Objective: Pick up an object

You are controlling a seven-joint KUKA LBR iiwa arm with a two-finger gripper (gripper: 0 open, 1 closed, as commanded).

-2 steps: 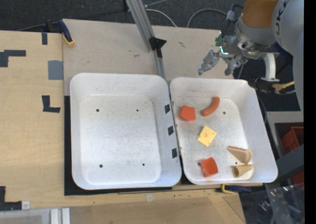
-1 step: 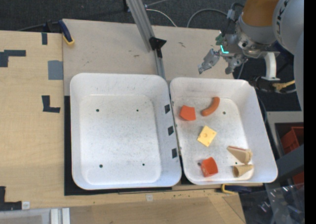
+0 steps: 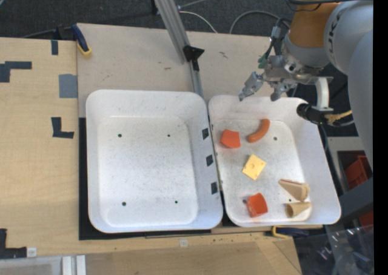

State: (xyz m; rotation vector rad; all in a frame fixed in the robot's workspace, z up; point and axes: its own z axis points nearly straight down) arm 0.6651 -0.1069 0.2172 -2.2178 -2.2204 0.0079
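Observation:
My gripper [image 3: 264,89] hangs above the far rim of the right bin [image 3: 315,146], open, with nothing between its fingers. Just in front of it in the bin lies an orange sausage-shaped piece [image 3: 259,130]. To the left of that piece sits an orange-red block [image 3: 230,139]. A yellow cheese-like square [image 3: 254,166] lies mid-bin. A red block [image 3: 257,205] rests near the front rim. Two tan cone-like pieces [image 3: 295,189] [image 3: 298,209] lie at the front right corner.
The left bin [image 3: 145,159] adjoins the right one, with black clips along the shared rim. A slanted metal post [image 3: 173,19] rises behind the bins. A dark cable connector [image 3: 312,113] hangs over the right bin's far right corner.

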